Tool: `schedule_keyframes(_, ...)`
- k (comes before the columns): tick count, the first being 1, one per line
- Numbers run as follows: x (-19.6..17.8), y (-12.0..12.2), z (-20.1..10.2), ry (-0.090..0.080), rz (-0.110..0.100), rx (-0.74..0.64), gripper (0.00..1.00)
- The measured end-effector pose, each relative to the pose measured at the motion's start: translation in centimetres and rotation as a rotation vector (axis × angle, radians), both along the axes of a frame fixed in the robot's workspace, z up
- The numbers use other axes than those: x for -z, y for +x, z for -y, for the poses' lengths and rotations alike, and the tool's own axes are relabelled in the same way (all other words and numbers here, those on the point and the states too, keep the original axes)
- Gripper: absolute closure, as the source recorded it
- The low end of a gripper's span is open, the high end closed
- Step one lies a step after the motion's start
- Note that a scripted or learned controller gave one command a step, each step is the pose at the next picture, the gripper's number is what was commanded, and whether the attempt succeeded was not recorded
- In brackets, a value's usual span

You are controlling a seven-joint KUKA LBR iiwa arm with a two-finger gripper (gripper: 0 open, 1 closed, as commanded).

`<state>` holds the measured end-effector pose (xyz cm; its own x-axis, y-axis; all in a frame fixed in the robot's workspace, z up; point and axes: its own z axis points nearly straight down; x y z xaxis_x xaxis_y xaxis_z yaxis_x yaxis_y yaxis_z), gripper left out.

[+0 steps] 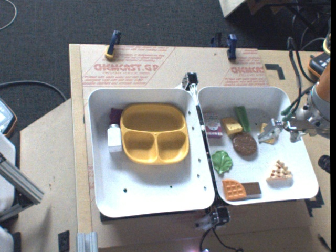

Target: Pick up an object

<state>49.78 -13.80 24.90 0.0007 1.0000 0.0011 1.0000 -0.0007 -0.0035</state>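
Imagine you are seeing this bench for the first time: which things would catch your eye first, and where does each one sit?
The large yellow divided plate dominates the left bin, with a small white bottle against its left side. The right bin holds a scatter of toy foods, among them a green leaf, a brown patty and an orange waffle. The gripper reaches in over that bin's right side, low by a small yellowish piece.
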Motion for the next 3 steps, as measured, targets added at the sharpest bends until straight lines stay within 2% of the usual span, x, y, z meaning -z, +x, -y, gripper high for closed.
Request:
schedule_keyframes(1, -0.1, 0.1, 0.0, -0.001, 0.003, 0.0, 0.0)
schedule_keyframes(3, 11.9, -0.4, -0.8, 0.002, -0.003, -0.001, 0.0)
